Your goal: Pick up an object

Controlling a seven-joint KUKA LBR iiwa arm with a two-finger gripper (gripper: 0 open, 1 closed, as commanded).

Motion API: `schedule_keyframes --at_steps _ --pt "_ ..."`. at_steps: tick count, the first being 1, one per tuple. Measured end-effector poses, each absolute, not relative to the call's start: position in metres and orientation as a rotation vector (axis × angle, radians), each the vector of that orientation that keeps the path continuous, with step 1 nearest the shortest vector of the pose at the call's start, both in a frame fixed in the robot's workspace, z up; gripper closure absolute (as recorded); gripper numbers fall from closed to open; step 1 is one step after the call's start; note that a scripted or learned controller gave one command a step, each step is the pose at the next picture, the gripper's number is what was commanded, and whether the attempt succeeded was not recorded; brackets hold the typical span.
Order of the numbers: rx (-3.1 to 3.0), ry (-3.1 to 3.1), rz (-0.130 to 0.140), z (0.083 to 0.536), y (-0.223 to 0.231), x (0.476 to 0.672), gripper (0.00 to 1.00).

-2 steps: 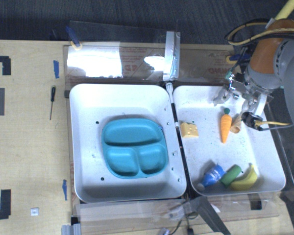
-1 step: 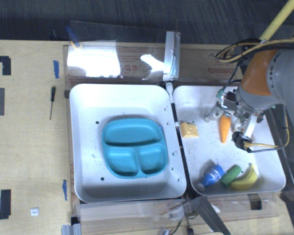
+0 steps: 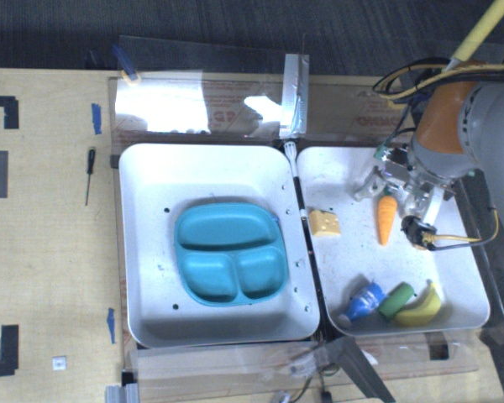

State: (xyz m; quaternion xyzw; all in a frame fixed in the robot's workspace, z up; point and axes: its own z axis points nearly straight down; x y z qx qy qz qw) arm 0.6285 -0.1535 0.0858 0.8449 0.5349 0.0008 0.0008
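The gripper (image 3: 401, 193) hangs over the back part of the right bin (image 3: 470, 309), its metal fingers tangled with wrist hardware and cables from this angle, so I cannot tell how they stand. Right up against it is an orange carrot (image 3: 386, 218); its upper end sits at or under the gripper's tip, but whether it is actually pinched there I cannot tell.

The carrot runs almost straight toward and away from the camera's near edge, thick end up by the gripper, narrower end pointing down toward the front of the bin, tilted only slightly.

To its left, near the bin's dividing wall, lies a pale yellow wedge like a piece of cheese (image 3: 324, 223), apart from the carrot. Along the front wall sit three things in a row, close together: a blue object (image 3: 364, 301), a green one (image 3: 395, 300) and a yellow banana (image 3: 421, 307).

The left bin (image 3: 143, 183) holds a turquoise divided plate (image 3: 231, 252), lying flat in the middle.
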Motion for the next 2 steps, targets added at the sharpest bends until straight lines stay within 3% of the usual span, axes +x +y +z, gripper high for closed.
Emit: schedule_keyframes --at_steps 1,2 --pt "2.649 1.678 0.009 0.099 -0.153 0.63 1.0" --pt "2.586 1.778 0.012 0.189 -0.083 0.628 1.0"
